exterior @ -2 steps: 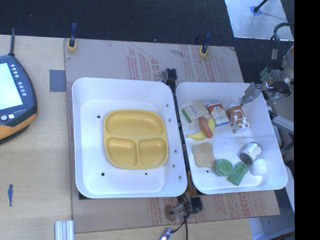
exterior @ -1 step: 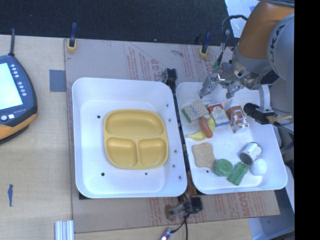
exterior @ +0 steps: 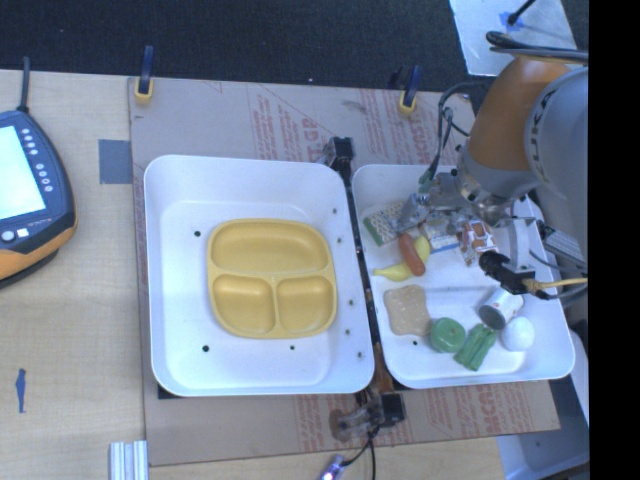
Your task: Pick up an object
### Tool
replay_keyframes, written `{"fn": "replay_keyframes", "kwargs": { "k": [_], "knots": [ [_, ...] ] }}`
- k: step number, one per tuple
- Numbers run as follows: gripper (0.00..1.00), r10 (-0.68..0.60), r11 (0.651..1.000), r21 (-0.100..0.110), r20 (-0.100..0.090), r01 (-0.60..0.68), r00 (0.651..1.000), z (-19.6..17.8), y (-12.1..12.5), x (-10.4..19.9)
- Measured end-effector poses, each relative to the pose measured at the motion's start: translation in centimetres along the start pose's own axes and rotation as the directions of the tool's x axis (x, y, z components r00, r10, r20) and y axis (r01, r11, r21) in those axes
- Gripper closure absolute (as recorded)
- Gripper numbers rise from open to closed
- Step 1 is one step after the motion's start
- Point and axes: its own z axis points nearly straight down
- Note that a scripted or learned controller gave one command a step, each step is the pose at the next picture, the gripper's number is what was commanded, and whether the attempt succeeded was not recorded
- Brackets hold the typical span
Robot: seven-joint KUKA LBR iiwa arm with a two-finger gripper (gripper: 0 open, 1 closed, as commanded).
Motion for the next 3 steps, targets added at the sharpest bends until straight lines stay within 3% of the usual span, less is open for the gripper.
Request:
{"fn": "replay_keyframes", "kwargs": {
  "k": [1, 2, 3],
  "knots": [
    [0.00, 0.000, 1.000, -0.011, 0.004, 0.000, 1.000, 1.8, -2.2, 0.4],
    [1.00, -0.001, 1.000, -0.010, 0.007, 0.001, 1.000, 0.7, -2.1, 0.2],
    [1.00, -0.002, 1.000, -0.002, -0.001, 0.002, 1.000, -7.5, -10.3, 6.4]
  ]
}}
